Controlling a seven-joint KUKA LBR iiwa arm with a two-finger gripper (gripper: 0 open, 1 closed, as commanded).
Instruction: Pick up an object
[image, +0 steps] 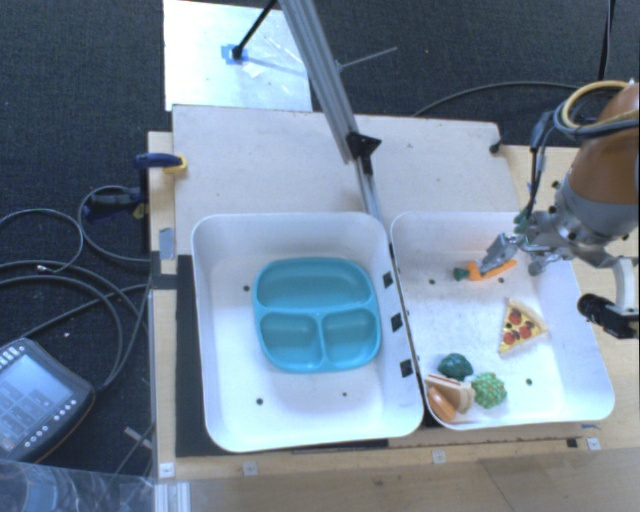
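An orange toy carrot (487, 268) with a green tip lies in the upper part of the right bin (590, 385). My gripper (518, 252) hangs low over that bin, right at the carrot's right end and seemingly touching it. The grey arm with its orange band (606, 168) comes in from the right edge. Further forward in the same bin are a pizza slice (520, 328), a dark green piece (456, 366), a light green broccoli (489, 389) and a tan bread-like piece (447, 397).
The left bin (225, 400) holds a blue divided plate (317, 312). A grey pole (335, 95) slants across the bench above the rim shared by the bins. Cables and a handheld pendant (35, 395) lie on the floor at the left.
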